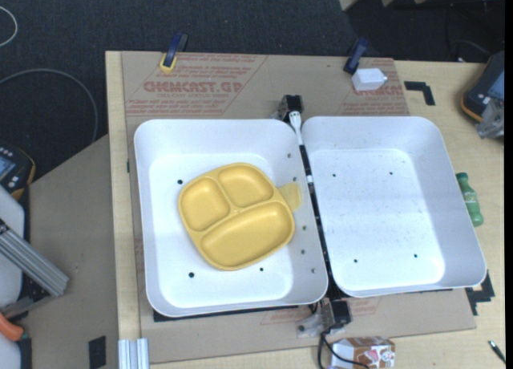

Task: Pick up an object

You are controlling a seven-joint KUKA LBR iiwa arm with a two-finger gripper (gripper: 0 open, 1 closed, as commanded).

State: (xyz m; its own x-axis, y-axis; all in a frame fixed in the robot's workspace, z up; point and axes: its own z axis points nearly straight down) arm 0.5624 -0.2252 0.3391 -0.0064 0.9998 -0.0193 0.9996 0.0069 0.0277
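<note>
Yellow divided plate (235,215) lies flat in the left bin (152,199), roughly centred, a bit toward the inner wall. It has three compartments facing up and a small tab on its right edge near the seam between the bins. It's the only loose object in either bin, so it's the pick target by default. The right bin (433,199) sits just beside the left, the two clipped together along the middle. Both rest on a cardboard sheet (240,79) on the worktop, with clamps at the back edge, probably to keep it from sliding. Gripper state: cannot tell. Task looks unstarted, with the plate resting on the bin floor. The low, wide plate gives little to pinch, so the rim or a divider ridge is the likely grasp spot.
</note>
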